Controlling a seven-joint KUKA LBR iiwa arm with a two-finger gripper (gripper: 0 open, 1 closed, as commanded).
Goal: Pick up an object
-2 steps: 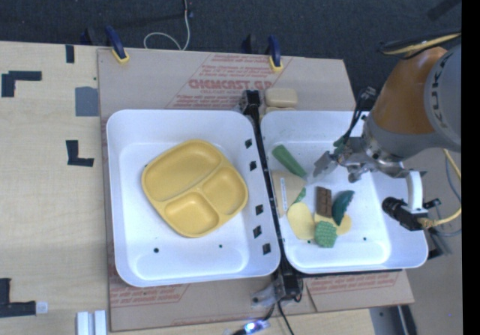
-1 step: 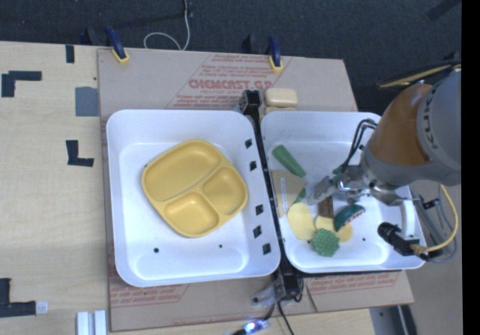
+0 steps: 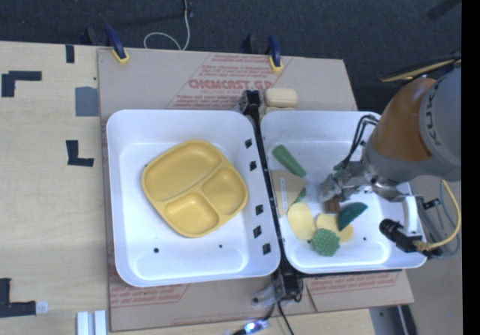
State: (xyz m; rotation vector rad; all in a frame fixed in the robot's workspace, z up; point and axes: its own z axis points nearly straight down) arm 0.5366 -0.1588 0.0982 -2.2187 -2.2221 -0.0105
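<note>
Several Small Items Clustered Under the Claw, Right Bin

Camera view, objects. We find the candidates for picking gathered in the right bin point(image 3: 315, 125): a green elongated piece point(image 3: 288, 161) near the divider, a pale yellow rounded piece point(image 3: 299, 219), a bumpy green ball point(image 3: 325, 242) just beside it, a dark teal piece point(image 3: 350, 213) and a second yellow piece point(image 3: 331, 223) between them. These items touch or overlap one another. We judge them to be light toy-food shapes, smooth and fairly stiff, so liable to slip or roll under a pinch. The bumpy ball should offer the best purchase; the green elongated piece lies apart and is best taken across its narrow width. The left bin point(image 3: 120, 176) holds a yellow divided plate point(image 3: 195, 187), broad and shallow, a poor thing to pinch except at its rim. A beige block point(image 3: 281, 97) sits on the cardboard beyond the bins.

Camera view, arm. The arm point(image 3: 409, 131) reaches in from the right, its orange band above the wrist, bent steeply down into the right bin. The claw point(image 3: 339, 189) is low, just above or touching the cluster beside the dark teal piece. We cannot tell whether it is open or closed, nor whether anything is held.
</note>
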